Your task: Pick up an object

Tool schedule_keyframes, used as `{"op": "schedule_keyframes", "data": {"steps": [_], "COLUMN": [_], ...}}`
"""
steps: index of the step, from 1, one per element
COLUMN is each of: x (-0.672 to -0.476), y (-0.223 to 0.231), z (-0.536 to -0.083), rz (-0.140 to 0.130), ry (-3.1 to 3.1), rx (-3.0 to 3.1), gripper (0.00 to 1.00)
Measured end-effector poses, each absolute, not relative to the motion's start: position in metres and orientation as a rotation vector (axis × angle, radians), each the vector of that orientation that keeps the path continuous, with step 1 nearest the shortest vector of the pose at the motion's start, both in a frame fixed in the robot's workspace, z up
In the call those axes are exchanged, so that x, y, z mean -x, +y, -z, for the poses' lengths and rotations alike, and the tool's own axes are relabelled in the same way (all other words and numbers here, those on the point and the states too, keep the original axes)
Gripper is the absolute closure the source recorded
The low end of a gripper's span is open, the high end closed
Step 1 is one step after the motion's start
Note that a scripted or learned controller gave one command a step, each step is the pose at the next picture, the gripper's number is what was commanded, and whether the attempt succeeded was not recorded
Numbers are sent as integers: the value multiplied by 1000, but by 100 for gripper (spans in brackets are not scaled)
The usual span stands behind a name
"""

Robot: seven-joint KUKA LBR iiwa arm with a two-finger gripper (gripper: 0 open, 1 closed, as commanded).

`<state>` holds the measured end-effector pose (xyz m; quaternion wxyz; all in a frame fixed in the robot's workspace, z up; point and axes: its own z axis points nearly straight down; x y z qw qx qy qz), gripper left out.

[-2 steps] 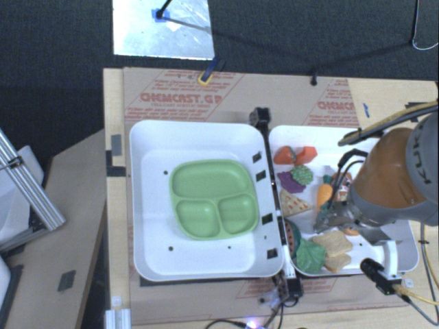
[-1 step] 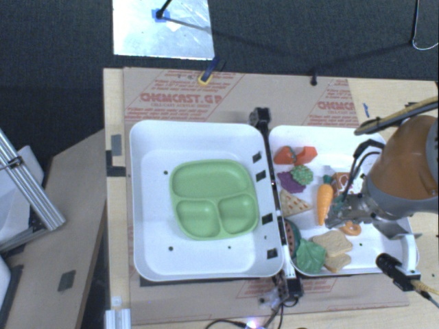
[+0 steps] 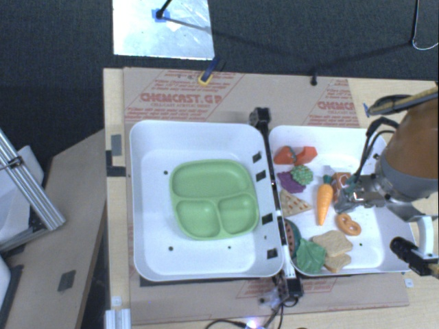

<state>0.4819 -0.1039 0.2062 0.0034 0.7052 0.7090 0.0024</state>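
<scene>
Orange carrot (image 3: 324, 203) lies seemingly touching gripper (image 3: 345, 196), pretzel (image 3: 348, 225) near

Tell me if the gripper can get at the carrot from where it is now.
Probably yes. The gripper sits just beside the carrot in the right bin, and nothing lies on top of the carrot, though the pretzel and a triangular chip lie close by.

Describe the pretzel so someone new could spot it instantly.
Look in the right white bin, the one full of toy food. Near its middle lies an upright orange carrot; the pretzel sits just right of the carrot's lower tip, below the gripper. It is the only small orange-brown looped piece with holes.
</scene>
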Motion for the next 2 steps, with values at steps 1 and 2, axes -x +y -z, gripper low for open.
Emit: {"op": "schedule_keyframes", "data": {"steps": [1, 2], "x": [-483, -535], "y": [-104, -84], "z": [-226, -220], "rz": [-4, -6], "ry": [2224, 2228], "rx": [-2214, -2210], "gripper": [100, 100]}}
